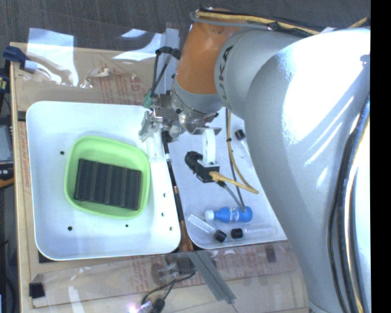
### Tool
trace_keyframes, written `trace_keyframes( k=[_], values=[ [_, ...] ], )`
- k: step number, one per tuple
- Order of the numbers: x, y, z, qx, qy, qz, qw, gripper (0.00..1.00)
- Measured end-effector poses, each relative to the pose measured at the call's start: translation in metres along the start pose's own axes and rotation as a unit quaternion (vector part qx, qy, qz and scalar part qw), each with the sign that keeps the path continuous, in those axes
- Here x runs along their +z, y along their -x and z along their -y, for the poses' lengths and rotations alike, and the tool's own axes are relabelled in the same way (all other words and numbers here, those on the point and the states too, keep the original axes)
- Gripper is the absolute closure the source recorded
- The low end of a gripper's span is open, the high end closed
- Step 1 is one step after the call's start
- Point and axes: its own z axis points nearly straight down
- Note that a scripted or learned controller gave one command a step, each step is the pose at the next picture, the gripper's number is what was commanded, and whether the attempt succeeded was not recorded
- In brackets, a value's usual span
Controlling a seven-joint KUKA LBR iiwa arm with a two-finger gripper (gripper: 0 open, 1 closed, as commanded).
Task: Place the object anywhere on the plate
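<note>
Bottle (229,214) lies on its side in the right bin (264,230), long axis left-right, white cap left. My pincer (158,128) hovers over the bins' shared edge; I cannot tell its state.

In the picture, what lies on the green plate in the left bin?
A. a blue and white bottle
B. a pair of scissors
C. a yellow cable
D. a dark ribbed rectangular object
D: a dark ribbed rectangular object lies flat in the middle of the green plate, while the blue and white bottle lies in the right bin.
</note>
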Motion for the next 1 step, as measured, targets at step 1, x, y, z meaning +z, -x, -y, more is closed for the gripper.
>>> trace_keyframes(
  k=[1],
  values=[
    [-0.0004, 0.0004, -0.0002, 0.0, 0.0, 0.0, 1.0, 0.0]
  ],
)
